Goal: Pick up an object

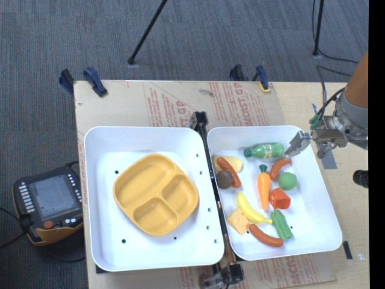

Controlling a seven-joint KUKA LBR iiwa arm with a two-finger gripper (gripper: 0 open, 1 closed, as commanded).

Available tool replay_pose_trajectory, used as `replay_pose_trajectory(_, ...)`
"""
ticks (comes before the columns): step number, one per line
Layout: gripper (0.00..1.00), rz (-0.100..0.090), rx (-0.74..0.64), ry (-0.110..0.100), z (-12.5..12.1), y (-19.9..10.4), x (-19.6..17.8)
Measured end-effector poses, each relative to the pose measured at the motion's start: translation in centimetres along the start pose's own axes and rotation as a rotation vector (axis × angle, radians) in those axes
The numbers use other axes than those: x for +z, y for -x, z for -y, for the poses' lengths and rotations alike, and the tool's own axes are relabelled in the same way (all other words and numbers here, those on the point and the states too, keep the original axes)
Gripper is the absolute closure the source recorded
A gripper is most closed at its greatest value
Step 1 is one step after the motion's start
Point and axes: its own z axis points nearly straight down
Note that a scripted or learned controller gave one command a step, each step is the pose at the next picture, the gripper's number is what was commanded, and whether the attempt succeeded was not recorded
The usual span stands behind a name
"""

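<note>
A yellow divided plate [156, 193] sits in the left bin [96, 161]; the right bin [325, 221] holds toy food, among them a green bottle [264, 150], a carrot [263, 187] and a banana [249, 209]; my gripper [299, 142] hangs over that bin's upper right, just beside the bottle, carrying nothing; whether it is open, I cannot tell.

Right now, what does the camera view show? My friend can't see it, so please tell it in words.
A robot gripper hovers over the right bin, near a green bottle among toy foods like a carrot and a banana. The left bin holds a yellow plate with three sections.
</note>
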Motion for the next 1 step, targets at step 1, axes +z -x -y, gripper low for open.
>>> replay_pose_trajectory(1, 0.0, -0.001, 0.0, -0.004, -1.52, -2.97, 14.49)
